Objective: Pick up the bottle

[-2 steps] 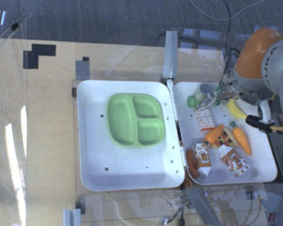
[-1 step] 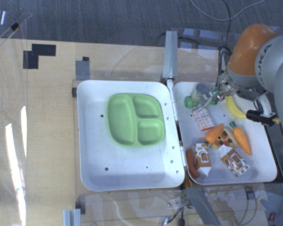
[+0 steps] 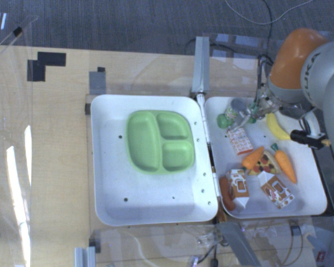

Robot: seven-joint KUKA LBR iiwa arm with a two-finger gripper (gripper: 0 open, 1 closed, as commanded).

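While the arm [image 3: 309,65] reaches over the right bin [image 3: 317,204], its gripper [image 3: 249,115] sits low by the bottle [image 3: 231,115] near that bin's far left corner; whether it grips the bottle, I cannot tell.

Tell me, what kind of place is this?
Probably a robotics lab or test bench. A grey robot arm reaches over two white bins on a wooden bench, one holding a green divided plate, the other toy food such as a carrot and banana.
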